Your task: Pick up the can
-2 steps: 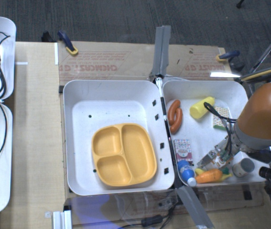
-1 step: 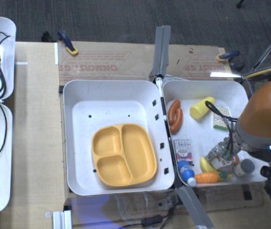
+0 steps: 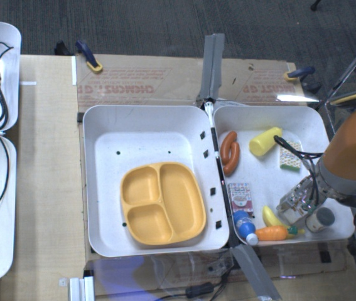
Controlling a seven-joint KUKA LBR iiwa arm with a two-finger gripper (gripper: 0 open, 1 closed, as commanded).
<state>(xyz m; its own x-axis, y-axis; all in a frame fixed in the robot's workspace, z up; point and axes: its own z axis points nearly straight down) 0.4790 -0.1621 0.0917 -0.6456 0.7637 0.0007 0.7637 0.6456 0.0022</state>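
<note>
The can [image 3: 321,219] is a small grey cylinder standing near the front right corner of the right bin [image 3: 262,174]. My gripper [image 3: 295,200] hangs low over the bin floor just left of the can and slightly behind it, close to it. The can lies beside the gripper, not inside it. The arm's orange band [image 3: 353,146] covers the bin's right wall.
The right bin also holds a red sausage [image 3: 230,152], a yellow cylinder [image 3: 264,141], a speckled sponge [image 3: 289,157], a small printed packet [image 3: 241,197], a blue bottle [image 3: 244,224], a banana [image 3: 271,216] and a carrot [image 3: 273,233]. A yellow divided plate [image 3: 163,202] lies in the left bin [image 3: 102,168].
</note>
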